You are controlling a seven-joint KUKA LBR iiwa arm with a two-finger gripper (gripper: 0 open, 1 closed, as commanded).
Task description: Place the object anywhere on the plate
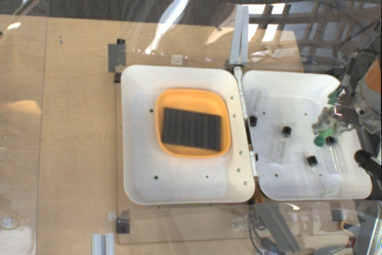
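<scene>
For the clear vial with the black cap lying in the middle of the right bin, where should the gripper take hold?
Grip the clear vial with the black cap across its glass body's middle, coming straight down. It lies flat, lengthwise toward the camera, so the fingers should likely close from its left and right sides.

Raised divider (243, 122) between the bins: the sole barrier. Left of it, open floor rings the plate (192, 98); right, vials (282, 146) lie scattered.

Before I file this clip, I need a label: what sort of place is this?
Probably a robotics lab pick-and-place cell: two white bins on a wooden bench, an orange plate in the left one, small clear vials in the right, the end effector above them.
</scene>
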